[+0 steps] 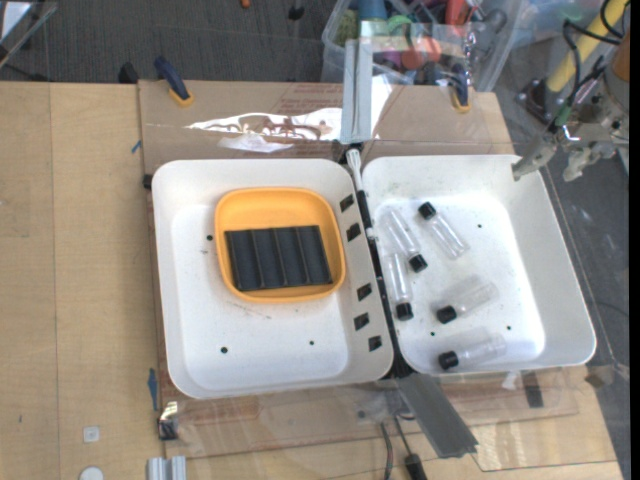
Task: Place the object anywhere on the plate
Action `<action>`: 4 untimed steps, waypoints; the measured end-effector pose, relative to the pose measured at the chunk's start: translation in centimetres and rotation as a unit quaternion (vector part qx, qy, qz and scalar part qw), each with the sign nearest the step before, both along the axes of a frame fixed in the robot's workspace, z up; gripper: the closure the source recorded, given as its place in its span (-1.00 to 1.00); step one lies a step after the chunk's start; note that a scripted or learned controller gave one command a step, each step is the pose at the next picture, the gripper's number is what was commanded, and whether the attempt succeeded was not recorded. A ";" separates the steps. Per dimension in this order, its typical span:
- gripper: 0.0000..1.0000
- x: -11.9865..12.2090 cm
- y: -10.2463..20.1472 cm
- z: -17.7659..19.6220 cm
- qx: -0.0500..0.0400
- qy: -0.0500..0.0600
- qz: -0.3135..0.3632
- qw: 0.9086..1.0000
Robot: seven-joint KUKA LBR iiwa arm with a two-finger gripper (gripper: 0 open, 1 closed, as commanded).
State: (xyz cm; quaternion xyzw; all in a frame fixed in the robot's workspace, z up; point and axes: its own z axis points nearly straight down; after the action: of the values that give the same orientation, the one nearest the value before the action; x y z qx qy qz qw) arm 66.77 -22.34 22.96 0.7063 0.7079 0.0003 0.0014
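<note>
The clear vials (440,230) looked slick and crowded, so a grasp could slip short of the plate (280,204); the gripper (568,151) was too blurred to tell its state.

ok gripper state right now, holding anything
gripper: at the right bin's far right corner, above the rim; open or shut cannot be told, and nothing is seen between its fingers.

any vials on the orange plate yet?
No. The orange plate bears a black ribbed block; the clear vials all lie in the right bin.
</note>
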 end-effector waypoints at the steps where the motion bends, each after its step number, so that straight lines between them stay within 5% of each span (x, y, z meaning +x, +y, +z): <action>1: -1.00 0.1 0.3 0.0 0.001 0.001 0.102 0.995; 4: -1.00 0.1 0.3 0.3 0.001 0.001 0.147 0.989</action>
State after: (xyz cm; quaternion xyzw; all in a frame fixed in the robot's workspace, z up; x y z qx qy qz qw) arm 66.86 -22.05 23.23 0.5949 0.8038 0.0003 0.0004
